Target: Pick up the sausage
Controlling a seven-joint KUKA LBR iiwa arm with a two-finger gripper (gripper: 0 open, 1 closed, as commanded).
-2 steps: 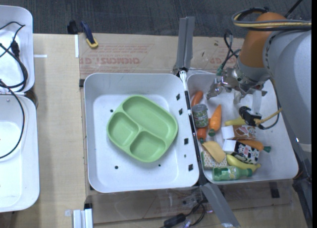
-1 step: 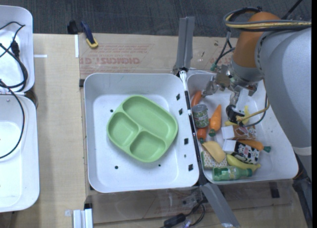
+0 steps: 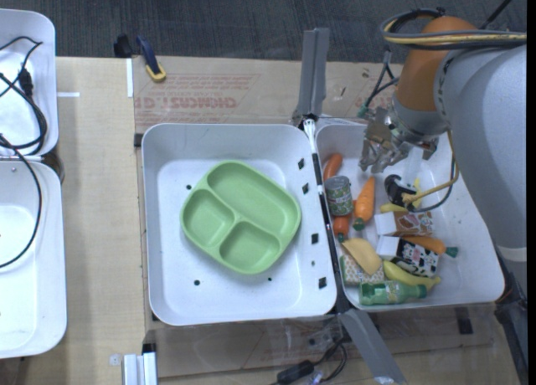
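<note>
A smooth reddish sausage (image 3: pixel 332 165) lies in the right bin (image 3: pixel 477 224), upper left, long axis tilted toward upper right. The gripper (image 3: pixel 378 157) hovers near, holding nothing; finger state unclear.

The shallow white right bin (image 3: pixel 481 233) was crowded: orange carrots (image 3: pixel 365 197), a small grey-green can (image 3: pixel 339 195), a yellow banana (image 3: pixel 408 274) and a green bottle (image 3: pixel 392 293) lay close together, with little bare floor except at its far-right. The left white bin (image 3: pixel 163 233) offered open floor all around the green three-compartment plate (image 3: pixel 241 217). The end effector (image 3: pixel 381 156) hung over the right bin's far end.
</note>
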